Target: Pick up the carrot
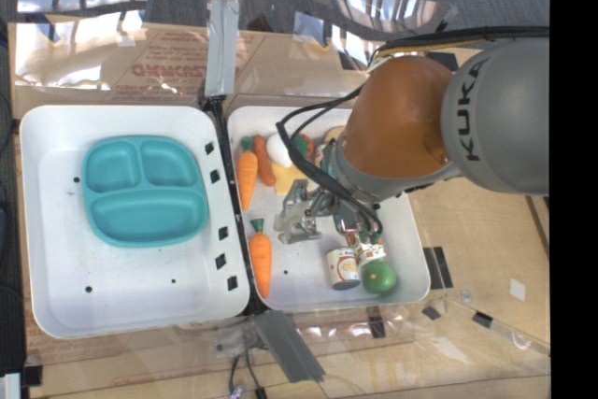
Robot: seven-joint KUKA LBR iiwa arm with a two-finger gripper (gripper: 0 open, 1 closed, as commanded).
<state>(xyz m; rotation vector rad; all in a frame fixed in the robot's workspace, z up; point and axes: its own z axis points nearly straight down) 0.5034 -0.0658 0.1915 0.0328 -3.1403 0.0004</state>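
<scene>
Two orange carrots lie along the left wall of the right bin [411, 229]: one carrot [247, 178] in the upper part and another carrot [261, 263] near the front corner. A shorter, darker orange piece [265, 160] lies beside the upper carrot. My gripper [293, 221] hangs over the middle of the right bin, just right of the gap between the two carrots and touching neither. It looks open, with nothing between its fingers. The orange-banded wrist [397, 121] hides the bin's back right part.
A white egg-shaped item [278, 148] and a yellow piece [289, 178] lie behind the gripper. A small can [344, 267] and a green lime [378, 277] sit at the bin's front right. The left bin [47, 276] holds a teal divided plate [145, 190].
</scene>
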